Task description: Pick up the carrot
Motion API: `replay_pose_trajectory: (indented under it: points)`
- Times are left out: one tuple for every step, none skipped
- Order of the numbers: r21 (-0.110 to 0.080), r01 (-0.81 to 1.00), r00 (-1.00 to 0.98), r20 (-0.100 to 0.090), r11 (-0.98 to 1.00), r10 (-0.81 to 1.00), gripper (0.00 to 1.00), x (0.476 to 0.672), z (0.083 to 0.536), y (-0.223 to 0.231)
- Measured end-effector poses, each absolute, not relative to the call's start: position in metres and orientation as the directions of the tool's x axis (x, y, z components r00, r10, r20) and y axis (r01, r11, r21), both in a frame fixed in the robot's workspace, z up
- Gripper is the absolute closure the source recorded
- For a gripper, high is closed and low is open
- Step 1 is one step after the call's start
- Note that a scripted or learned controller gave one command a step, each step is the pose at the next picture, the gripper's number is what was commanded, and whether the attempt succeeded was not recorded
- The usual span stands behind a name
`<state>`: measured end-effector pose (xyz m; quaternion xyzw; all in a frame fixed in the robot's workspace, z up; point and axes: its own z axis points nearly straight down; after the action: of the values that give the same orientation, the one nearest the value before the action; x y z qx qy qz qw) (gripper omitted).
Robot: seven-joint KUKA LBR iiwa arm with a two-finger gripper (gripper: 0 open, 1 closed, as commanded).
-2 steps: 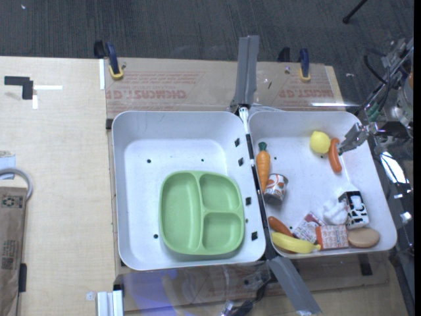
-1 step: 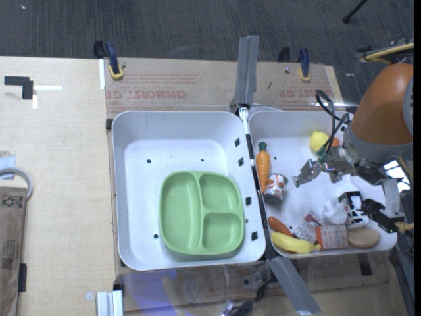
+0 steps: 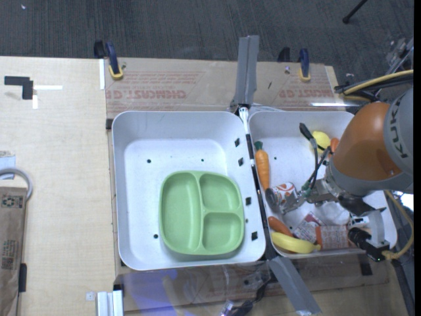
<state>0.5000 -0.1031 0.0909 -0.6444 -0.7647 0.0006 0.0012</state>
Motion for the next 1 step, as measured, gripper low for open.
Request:
replay_pose_trajectory:
  points:
    - [0.0, 0.978, -0.211, -0.002, 0.211, 0.978, 0.0, 0.5736, 0.2112, -0.1596]
